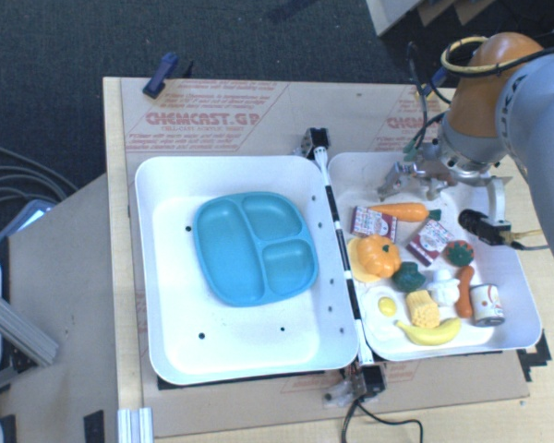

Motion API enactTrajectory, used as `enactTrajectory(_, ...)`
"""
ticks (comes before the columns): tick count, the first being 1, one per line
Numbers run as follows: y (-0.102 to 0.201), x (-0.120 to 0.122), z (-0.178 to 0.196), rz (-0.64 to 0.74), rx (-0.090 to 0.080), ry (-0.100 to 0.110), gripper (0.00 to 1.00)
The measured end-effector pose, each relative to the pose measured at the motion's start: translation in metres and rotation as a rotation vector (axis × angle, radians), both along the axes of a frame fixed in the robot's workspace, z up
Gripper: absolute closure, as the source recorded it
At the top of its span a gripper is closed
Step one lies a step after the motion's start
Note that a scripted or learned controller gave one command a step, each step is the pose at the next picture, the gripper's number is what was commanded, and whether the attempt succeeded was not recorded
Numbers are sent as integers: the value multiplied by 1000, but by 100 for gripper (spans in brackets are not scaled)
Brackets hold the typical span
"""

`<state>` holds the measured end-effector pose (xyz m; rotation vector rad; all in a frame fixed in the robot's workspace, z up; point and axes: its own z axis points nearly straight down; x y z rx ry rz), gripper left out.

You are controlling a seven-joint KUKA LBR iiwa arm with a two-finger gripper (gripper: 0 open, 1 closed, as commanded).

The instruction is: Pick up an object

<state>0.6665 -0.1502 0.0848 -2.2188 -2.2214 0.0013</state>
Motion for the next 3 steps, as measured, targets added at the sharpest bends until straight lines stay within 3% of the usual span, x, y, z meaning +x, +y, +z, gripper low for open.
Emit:
enactTrajectory(1, 0, 1, 11, 0, -1, -2, 100)
enactTrajectory(2, 0, 1, 11, 0, -1, -2, 0)
enactTrajectory(3, -26, 0, 0, -2, -2, -3, 0)
